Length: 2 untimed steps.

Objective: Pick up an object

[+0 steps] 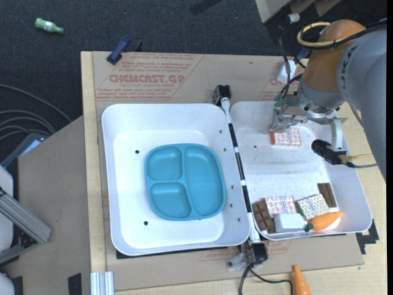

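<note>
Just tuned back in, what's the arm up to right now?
The arm's gripper is down in the right bin, right over a small red-and-white packet near its far end. Other items, including a carrot, sit piled at that bin's near edge. The left bin holds a blue divided plate.

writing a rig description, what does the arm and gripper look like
The arm is grey and rounded, with an orange band above the wrist and a yellow cable looped by it. The gripper is small, metallic grey, below a silver wrist flange.
</note>
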Available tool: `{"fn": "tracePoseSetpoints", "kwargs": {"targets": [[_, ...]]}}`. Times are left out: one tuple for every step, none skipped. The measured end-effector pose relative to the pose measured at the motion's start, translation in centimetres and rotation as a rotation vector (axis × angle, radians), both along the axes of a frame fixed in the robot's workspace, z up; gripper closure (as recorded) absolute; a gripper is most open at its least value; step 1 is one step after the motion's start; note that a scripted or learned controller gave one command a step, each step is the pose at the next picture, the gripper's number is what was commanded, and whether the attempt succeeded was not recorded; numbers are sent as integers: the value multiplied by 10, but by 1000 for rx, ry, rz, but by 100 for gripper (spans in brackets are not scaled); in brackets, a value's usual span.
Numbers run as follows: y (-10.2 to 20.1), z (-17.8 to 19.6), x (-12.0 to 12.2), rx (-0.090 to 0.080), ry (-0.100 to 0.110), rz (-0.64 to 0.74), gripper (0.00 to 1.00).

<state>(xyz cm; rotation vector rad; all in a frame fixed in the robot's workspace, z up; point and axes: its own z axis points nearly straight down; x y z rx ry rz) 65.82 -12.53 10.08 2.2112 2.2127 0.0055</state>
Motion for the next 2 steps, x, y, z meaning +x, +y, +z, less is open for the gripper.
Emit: {"fn": "tracePoseSetpoints", "kwargs": {"targets": [[0, 0, 0, 0, 1, 0, 0], [0, 10, 0, 0, -2, 0, 100]]}}
